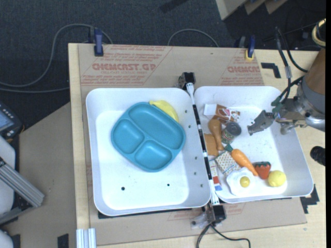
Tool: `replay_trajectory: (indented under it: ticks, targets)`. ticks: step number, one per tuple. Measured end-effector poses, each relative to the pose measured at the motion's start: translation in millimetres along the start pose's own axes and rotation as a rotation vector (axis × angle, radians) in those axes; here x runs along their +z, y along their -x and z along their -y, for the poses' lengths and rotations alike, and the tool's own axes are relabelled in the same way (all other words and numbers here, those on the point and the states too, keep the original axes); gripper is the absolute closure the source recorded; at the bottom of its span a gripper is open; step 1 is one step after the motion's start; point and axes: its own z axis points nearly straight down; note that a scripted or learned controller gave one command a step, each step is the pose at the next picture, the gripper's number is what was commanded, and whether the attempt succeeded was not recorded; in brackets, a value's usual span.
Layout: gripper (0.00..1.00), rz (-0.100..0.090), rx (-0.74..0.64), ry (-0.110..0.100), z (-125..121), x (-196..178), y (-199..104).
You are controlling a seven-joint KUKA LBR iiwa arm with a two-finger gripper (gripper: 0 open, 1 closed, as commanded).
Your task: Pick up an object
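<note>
My gripper [258,123] hangs over the right bin [295,154], in its upper middle, with bare white floor under it. Toy foods lie to its left and below. A dark can [230,132] is just left of the gripper, beside a brown bread-like piece [213,134] and a small printed packet [226,112]. Lower down are an orange carrot [243,160], a checked wafer [225,163], a fried egg [241,181], a red piece [262,169] and a yellow lemon [277,178]. Nothing shows in the gripper's grasp.
The left bin [106,187] holds a blue divided plate [148,136] with a yellow object [166,108] tucked behind its far edge. A black ridge [199,133] runs between the bins. Cables [283,50] trail down at the right near the arm.
</note>
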Motion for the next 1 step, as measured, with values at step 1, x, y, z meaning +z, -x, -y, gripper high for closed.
replay_trajectory:
  ticks: [1]
  targets:
    - [0.00, -0.003, 0.003, -0.014, 11.5, 129.9, 18.9]
